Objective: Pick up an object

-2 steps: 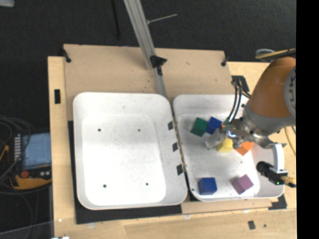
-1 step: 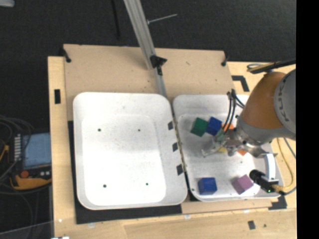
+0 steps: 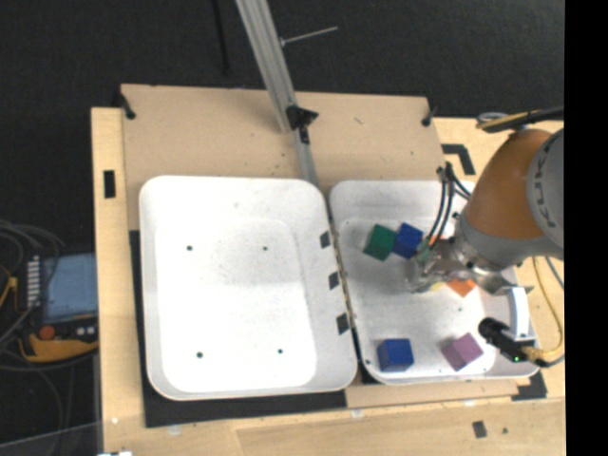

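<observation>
The right bin (image 3: 380,202) holds a green block (image 3: 380,242) and a blue block (image 3: 408,239) side by side near its middle. Another blue block (image 3: 395,353) and a purple block (image 3: 463,351) lie near the front edge. An orange piece (image 3: 460,288) peeks out from under the arm. My gripper (image 3: 425,275) hangs low over the bin floor, just below and right of the upper blue block. The arm's grey and orange wrist (image 3: 508,198) covers the bin's right side.
The left bin (image 3: 233,283) lies beside the right one. A slanted metal post (image 3: 271,50) rises behind the bins. Cables and a small box (image 3: 66,293) sit off the bench at the left.
</observation>
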Controlling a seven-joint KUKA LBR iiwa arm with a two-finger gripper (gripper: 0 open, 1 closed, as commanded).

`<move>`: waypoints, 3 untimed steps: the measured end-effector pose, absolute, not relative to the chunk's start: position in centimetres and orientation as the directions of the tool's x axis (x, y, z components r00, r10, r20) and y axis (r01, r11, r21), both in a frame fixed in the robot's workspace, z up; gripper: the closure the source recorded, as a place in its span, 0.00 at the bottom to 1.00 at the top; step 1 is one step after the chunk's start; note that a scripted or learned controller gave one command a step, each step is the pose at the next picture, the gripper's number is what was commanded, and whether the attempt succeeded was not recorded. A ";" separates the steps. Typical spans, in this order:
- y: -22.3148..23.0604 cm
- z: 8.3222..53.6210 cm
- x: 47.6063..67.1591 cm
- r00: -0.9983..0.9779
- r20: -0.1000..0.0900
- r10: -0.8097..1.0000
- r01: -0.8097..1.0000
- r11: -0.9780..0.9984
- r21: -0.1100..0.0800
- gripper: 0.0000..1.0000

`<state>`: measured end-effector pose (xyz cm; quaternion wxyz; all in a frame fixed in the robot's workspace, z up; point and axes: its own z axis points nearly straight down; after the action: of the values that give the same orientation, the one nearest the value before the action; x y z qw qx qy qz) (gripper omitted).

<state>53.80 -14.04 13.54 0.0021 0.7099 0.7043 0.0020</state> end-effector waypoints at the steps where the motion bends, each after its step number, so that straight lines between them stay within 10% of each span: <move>1: -14.8 19.8 53.9 0.003 -0.003 1.000 1.000 -0.003 0.008 1.00; 3: -10.2 25.9 54.1 -0.008 0.001 1.000 1.000 0.008 0.003 1.00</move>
<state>54.10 -10.25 25.92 0.0008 0.7044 0.7098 0.0015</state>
